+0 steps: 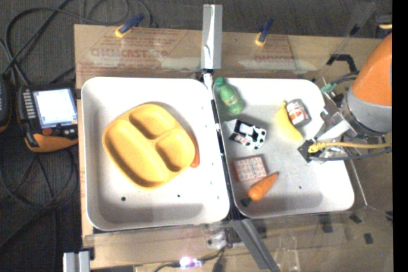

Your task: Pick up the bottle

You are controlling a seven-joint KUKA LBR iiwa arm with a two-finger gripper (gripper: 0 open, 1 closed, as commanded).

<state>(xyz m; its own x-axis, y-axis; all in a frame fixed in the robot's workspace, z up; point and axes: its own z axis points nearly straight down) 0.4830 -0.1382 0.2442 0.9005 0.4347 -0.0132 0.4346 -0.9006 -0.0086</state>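
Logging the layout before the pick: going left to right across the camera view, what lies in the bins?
Yellow divided plate → green bottle → carrot → small red-labelled can. The black-and-white toy, pink card and banana overlap these, so they are omitted.

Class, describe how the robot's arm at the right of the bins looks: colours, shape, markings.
The arm is thick and rounded, cased in smooth grey, with a broad orange band above the wrist. No lettering is legible.
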